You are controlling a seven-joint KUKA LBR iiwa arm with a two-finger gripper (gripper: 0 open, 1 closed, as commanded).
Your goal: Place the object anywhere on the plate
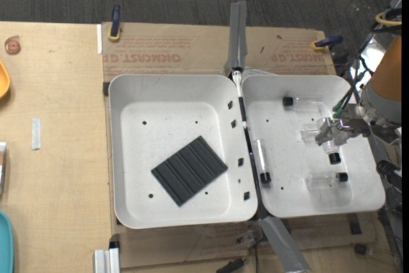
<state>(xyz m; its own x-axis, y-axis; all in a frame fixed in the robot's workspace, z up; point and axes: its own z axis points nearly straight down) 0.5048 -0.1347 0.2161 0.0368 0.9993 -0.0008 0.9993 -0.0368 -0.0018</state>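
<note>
camera view looks down at a slant on the bench [57, 105], the biggest thing in sight, which bears two shallow white bins side by side; the left bin [128, 96] holds a dark ribbed rectangular plate [190, 170], lying flat and turned at an angle toward the front of its floor, with nothing on it; the right bin [358, 201] holds several small clear tubes with black caps, well apart from each other: one tube [261, 163] along the left wall, one [299, 101] near the back, one [327, 181] toward the front right, and another [333, 153] just below the tool; the arm [390, 73] reaches in from the right, and its gripper [330, 132] hangs low over the middle right of that bin, among the clear tubes; whether it is spread or pinching a tube i cannot tell, since metal and clear plastic blur together there; i judge the step in hand to be the pick, with the object in the right bin and none on the plate; the next move calls for a firm hold on one tube, a lift clear of the dividing walls, then a carry leftward over the plate; the tubes are round and slick, so one may slip or roll.
</note>
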